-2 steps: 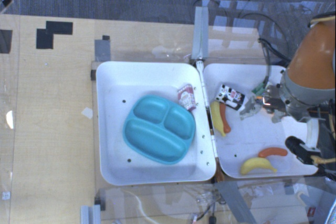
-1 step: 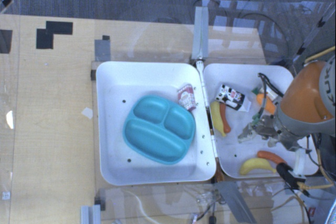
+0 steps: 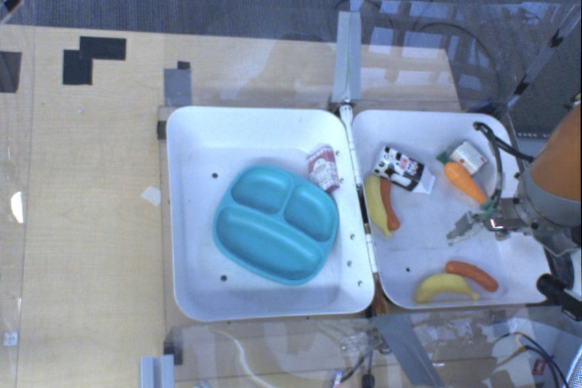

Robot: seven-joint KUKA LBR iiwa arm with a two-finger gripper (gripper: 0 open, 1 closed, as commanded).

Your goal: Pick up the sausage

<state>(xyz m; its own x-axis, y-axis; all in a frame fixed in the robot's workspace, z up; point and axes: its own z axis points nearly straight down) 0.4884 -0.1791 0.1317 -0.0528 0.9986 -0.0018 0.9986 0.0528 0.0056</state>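
Observation:
Two orange-red sausages lie in the right bin (image 3: 518,286). One sausage (image 3: 389,204) rests along a yellow banana (image 3: 375,206) by the bin's left wall. The other sausage (image 3: 473,274) lies near the front, touching a second banana (image 3: 444,288). My gripper (image 3: 466,227) hangs at the right side of this bin, pointing left. It is above and apart from the front sausage, and below the carrot (image 3: 465,182). It holds nothing that I can see.
A black-and-white carton (image 3: 400,168) sits at the back of the right bin, with a small white block (image 3: 469,154) beside the carrot top. The left bin (image 3: 195,195) holds a blue divided plate (image 3: 238,227) and a red-white packet (image 3: 324,168).

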